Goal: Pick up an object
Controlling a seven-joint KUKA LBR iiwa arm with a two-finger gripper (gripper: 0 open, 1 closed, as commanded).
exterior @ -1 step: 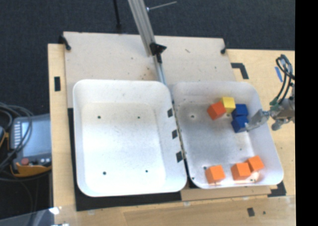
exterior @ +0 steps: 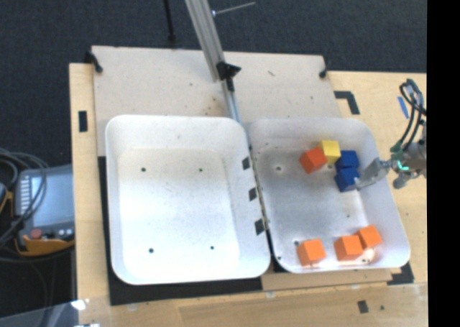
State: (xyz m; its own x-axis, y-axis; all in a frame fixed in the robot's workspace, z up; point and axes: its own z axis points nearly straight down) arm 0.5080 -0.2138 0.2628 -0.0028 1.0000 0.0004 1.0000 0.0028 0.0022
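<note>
The right bin [exterior: 287,203] holds several blocks. An orange cube [exterior: 313,159], a yellow cube [exterior: 330,149] and a blue block [exterior: 347,169] sit clustered in its upper right part. Three more orange cubes [exterior: 311,251] [exterior: 348,247] [exterior: 369,236] lie along its front edge. My gripper [exterior: 369,172] reaches in low over the bin's right rim, its tip just right of the blue block and close to touching it. The arm's wrist [exterior: 408,162] stands at the right edge of the camera view.
The left bin [exterior: 180,196] lies beside the right one. A slanted aluminium rail [exterior: 205,24] runs from the top down to the gap between the bins. A pendant and cables [exterior: 39,210] lie off the bench at left.
</note>
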